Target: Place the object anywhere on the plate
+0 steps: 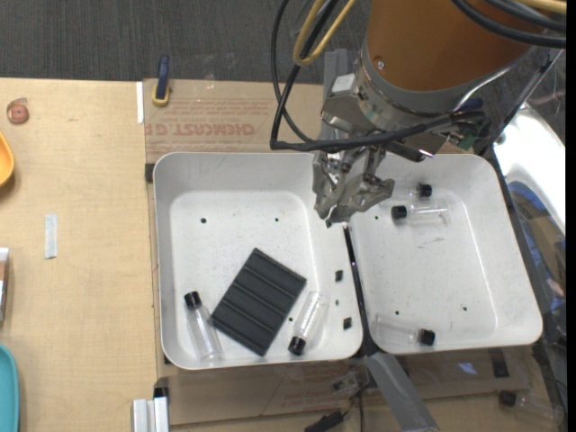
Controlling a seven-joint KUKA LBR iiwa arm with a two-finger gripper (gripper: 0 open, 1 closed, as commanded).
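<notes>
The plate [259,300], a dark ribbed slab, lies flat in the left bin [180,241], with one vial [202,324] just off its lower left corner and another [306,322] along its right edge. Two more vials [421,211] lie in the right bin [504,268]. My hand [345,196] hangs over the divide between bins; whether it grips anything I cannot tell. I judge no vial is on the plate yet; next I need a sure grasp, then a carry down-left.
</notes>
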